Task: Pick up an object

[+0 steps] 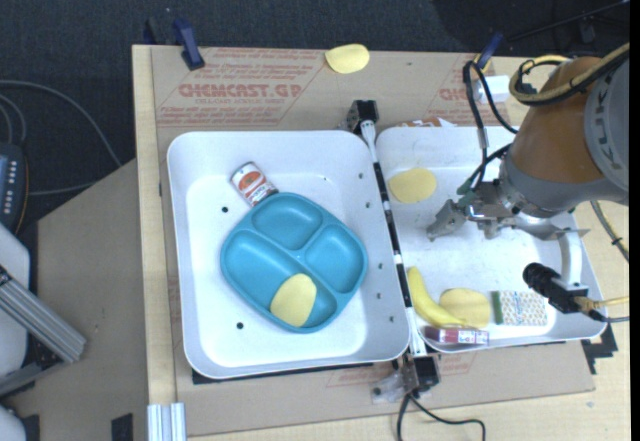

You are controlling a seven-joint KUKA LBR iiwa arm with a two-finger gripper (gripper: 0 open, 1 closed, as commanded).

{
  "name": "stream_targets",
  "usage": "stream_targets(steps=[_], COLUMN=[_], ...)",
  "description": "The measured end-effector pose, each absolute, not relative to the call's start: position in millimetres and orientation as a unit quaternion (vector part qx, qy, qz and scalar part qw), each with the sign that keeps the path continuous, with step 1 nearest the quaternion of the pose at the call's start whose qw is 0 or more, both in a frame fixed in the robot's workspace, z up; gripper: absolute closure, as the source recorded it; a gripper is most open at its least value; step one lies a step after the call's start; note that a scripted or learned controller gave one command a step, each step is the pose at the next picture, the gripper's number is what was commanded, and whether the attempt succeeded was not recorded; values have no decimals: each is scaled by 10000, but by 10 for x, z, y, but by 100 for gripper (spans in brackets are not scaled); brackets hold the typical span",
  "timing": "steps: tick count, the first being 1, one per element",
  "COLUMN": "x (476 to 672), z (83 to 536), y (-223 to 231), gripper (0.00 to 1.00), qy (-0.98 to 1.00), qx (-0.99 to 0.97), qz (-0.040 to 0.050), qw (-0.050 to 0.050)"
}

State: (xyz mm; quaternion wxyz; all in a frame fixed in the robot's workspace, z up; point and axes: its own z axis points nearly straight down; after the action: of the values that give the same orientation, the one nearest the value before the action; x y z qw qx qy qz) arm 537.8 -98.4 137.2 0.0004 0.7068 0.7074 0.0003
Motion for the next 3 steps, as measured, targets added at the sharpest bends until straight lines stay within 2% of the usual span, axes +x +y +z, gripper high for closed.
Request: stream_targets(steps=[1,2,3], x=[4786,5363,6589], z=[842,930,953], y=[-1536,-935,-1106], gripper=[0,0,0], qy=[7065,7077,7078], qx=[7077,7065,7064], qz=[-5,4,2], qw=[-4,-1,11])
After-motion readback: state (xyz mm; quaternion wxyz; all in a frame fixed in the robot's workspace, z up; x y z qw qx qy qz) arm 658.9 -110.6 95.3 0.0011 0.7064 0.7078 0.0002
